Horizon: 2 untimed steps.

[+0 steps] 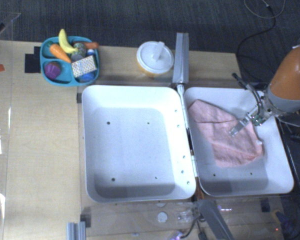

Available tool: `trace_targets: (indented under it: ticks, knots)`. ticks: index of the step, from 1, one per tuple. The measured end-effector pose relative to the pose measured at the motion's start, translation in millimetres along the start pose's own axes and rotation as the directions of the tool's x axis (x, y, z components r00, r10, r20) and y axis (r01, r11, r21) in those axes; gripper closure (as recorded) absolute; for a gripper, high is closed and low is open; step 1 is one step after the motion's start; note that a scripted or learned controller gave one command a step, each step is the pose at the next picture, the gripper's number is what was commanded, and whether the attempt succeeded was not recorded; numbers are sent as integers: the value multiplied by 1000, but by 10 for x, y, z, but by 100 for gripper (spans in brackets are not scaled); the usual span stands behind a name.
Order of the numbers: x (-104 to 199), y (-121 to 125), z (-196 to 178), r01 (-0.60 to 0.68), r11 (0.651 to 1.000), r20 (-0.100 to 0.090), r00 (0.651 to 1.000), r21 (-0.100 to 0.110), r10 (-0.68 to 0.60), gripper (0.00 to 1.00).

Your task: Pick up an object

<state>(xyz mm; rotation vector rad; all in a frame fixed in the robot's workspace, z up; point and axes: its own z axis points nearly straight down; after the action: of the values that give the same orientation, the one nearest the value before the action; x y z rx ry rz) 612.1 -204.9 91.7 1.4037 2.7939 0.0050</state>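
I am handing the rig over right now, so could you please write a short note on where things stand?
Gripper: low over the pink cloth in the right bin; whether the fingers are open or shut cannot be told from here.
Things: the cloth lies crumpled and flat in the right bin. The left bin sits beside it. A blue tray of toy food and a white lidded cup stand behind the bins.
Done: the arm has reached the cloth.
Left: grasp it and lift it.
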Motion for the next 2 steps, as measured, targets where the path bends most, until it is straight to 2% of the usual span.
trace_targets:
  ticks: [1,2]
  knots:
    - [-12,42,-141,2,1000,8,1000,-9,-2,100]
    - [-37,569,-624,-144,990,-4,990,4,144,100]
